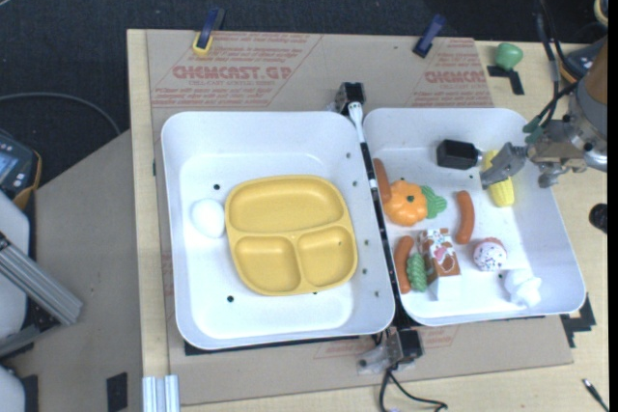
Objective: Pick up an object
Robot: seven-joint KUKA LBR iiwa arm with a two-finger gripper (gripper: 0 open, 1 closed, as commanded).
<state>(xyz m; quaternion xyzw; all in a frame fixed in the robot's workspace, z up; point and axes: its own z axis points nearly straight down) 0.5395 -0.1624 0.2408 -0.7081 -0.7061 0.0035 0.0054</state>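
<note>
While the arm reaches in over the right bin (565,251), its gripper (502,167) hangs above that bin's far-right part, directly over a yellow corn cob (502,192). The gripper's dark tips blur into the toy beneath them, so whether they stand apart or together cannot be told, and nothing is plainly seen between them.

The corn cob lies in the right bin, toward its right wall and just right of a black block (457,153). It sits immediately below and slightly toward the near side of the gripper, which makes it, by judgement, the likeliest thing to be picked. Its long axis appears to run roughly from the far side of the bin to the near side, though the gripper covers its upper end and the direction it points is uncertain.

Left of the corn cob lie a sausage (465,216), also lengthwise far to near, and an orange pumpkin (406,201). Nearer than the corn cob are a round pink-white toy (490,255) and a small white piece (522,287). Well left of the corn cob, the left bin (183,169) holds a yellow divided tray (290,234) and a white ball (207,216).

The coming move likely needs a short, straight descent, with the closing direction set across the cob's long axis.
</note>
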